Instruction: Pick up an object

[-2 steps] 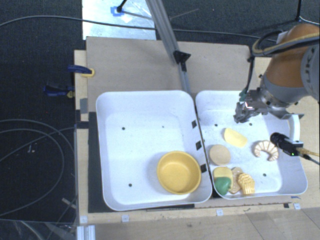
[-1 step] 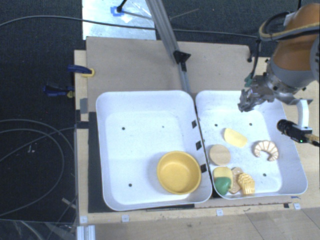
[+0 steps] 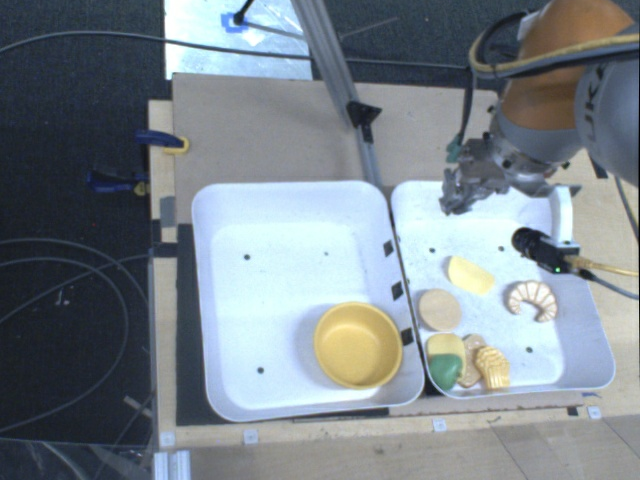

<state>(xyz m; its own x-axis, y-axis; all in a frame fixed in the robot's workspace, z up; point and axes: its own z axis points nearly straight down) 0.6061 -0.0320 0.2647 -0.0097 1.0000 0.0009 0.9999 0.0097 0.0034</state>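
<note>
nearest the camera, a yellow bowl (image 3: pixel 358 344) sits at the front of the left bin (image 3: pixel 230 218). right bin (image 3: pixel 590 363) holds the candidates: a green and yellow piece (image 3: pixel 445 360), a ridged yellow piece (image 3: pixel 491 366), a tan disc (image 3: pixel 439 309), a pale yellow wedge (image 3: pixel 470 275) and a croissant (image 3: pixel 532 299). they look like light, stiff, smooth toy food, likely slippery. the wedge lies alone mid-bin, so pinching across its narrow width seems easiest. gripper (image 3: pixel 462 194) hovers over the bin's back left corner, holding nothing; whether its jaws are apart or together i cannot tell.
</note>
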